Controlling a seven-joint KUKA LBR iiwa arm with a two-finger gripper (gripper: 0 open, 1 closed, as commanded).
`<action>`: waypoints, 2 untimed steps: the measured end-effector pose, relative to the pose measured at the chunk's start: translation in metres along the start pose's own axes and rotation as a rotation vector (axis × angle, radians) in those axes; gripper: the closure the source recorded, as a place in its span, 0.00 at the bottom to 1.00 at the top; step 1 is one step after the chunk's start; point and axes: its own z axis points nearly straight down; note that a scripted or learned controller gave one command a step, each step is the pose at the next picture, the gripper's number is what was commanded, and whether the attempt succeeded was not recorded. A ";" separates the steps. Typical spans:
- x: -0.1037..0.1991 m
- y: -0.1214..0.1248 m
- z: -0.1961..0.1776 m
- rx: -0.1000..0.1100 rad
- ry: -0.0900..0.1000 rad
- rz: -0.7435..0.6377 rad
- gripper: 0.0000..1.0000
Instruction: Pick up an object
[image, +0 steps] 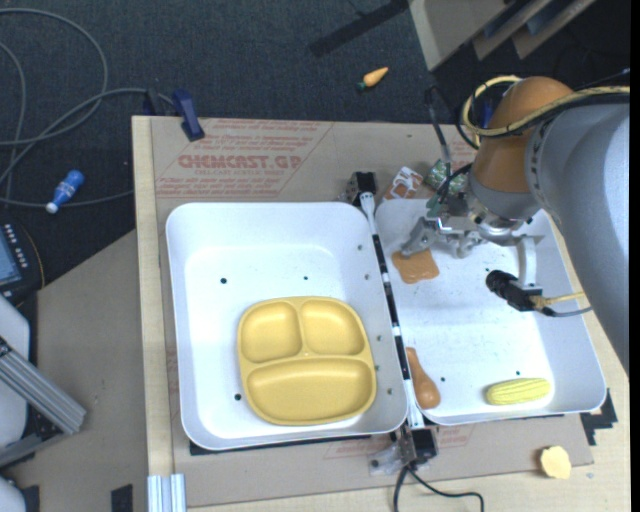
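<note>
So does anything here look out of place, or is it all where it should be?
A few bits have strayed. A small orange piece and a blue-and-white bottle lie on the dark floor beyond the bench, and a yellow lump sits outside the right bin. An orange-brown piece lies against the edge between the bins.

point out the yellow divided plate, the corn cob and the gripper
yellow divided plate (305, 360), camera view, on the ridge between its compartments
corn cob (517, 391), camera view, middle of the cob
gripper (440, 238), camera view, between its fingertips, above the tan piece
</note>
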 end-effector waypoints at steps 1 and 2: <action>0.003 -0.001 -0.003 0.001 0.001 0.001 0.00; 0.004 -0.002 -0.003 0.003 0.001 0.001 0.00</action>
